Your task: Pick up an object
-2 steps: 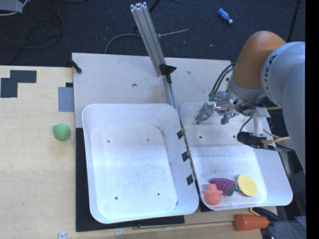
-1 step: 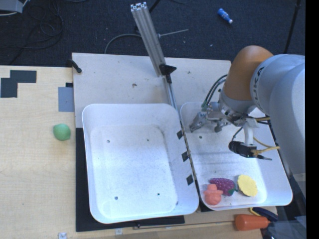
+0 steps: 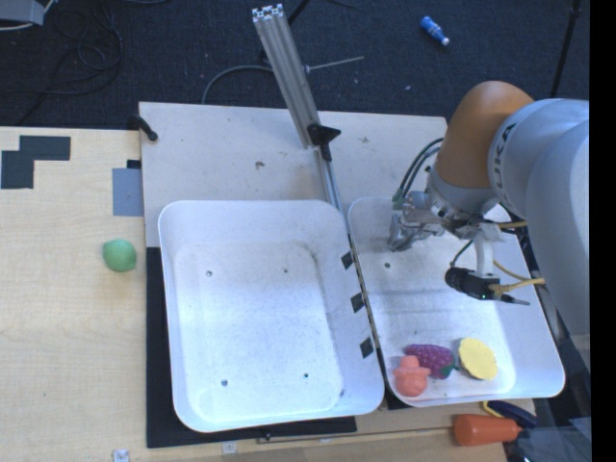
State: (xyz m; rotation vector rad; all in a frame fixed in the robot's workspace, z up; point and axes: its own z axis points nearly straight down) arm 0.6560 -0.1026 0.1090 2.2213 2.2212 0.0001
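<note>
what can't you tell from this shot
- Pincer, camera view: too small and blurred to read.
- Orange object, bottom edge: partly hidden by the right bin, so its kind is unclear.
- Orange toy: shape too small to name.

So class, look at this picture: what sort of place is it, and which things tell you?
Probably a robotics lab. A grey arm reaches over two white bins on a bench, toy food lies in one, and loose cables trail on the dark floor.
</note>
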